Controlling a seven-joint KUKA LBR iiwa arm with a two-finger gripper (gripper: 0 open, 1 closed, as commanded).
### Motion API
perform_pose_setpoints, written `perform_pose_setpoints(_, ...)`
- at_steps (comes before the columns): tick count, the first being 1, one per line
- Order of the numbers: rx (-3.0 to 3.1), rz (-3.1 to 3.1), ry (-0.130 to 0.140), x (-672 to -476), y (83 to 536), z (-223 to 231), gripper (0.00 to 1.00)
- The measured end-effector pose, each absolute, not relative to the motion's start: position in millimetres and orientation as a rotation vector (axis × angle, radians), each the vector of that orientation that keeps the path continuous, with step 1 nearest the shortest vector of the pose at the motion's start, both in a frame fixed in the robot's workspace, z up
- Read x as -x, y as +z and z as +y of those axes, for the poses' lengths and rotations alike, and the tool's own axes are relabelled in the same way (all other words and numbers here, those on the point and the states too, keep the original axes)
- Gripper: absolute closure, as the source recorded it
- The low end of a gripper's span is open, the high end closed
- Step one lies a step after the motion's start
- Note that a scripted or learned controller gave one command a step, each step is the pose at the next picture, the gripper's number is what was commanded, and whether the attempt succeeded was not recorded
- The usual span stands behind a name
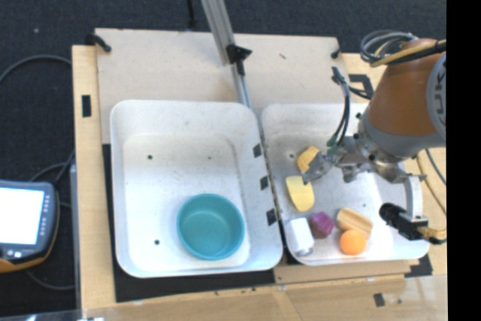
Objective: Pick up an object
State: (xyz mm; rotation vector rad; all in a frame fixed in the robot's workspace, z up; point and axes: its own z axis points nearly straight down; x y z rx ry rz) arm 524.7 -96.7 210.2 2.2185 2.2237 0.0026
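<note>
Two white bins point(128, 162) sit side by side on the bench. At the right, the gripper point(312, 171) hangs between two yellow pieces point(301, 194). How wide it is cannot be told.

Both bins are white: the left bin point(135, 162) is faintly speckled and holds a teal bowl point(211, 226). In the right bin point(282, 128) lie two pale yellow pieces point(301, 193), a white cylinder point(301, 235), a small purple object point(322, 223), a tan block point(354, 219) and an orange ball point(352, 241). The bench point(165, 64) is light beige. The arm point(406, 101) shows an orange band over grey.
</note>
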Motion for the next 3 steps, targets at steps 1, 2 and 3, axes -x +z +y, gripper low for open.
perform_pose_setpoints(1,-2.221,2.220,0.003,-524.8,210,-97,0.00)
perform_pose_setpoints(2,-2.224,2.221,-0.005,-520.0,167,-99,0.00)
perform_pose_setpoints(3,-2.225,2.221,-0.006,-518.0,124,-104,0.00)
